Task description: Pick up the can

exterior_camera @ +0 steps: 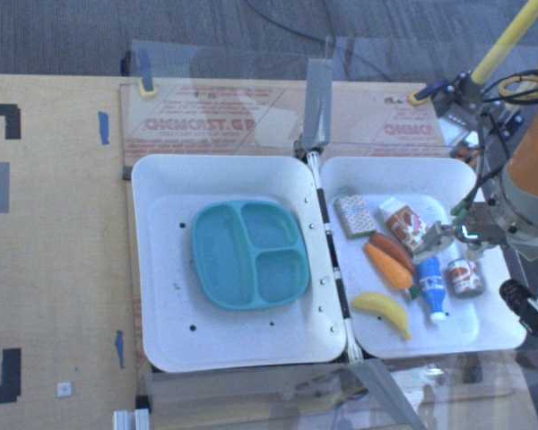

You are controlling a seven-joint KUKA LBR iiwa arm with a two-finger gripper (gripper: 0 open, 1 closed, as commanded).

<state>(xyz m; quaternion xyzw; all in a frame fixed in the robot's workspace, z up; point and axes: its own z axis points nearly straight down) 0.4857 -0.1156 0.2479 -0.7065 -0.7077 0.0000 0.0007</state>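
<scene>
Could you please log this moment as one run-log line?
task: pick up can | hand: above right bin, by can | can: lying in right bin, not held | left bin: teal tray

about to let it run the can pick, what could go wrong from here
1. The can lies close beside the blue bottle, so the gripper may knock or catch the bottle instead.
2. The can sits near the right bin's far side, under the arm, so the approach is cramped.
3. The carrot and snack packet crowd the gripper's path.
</scene>
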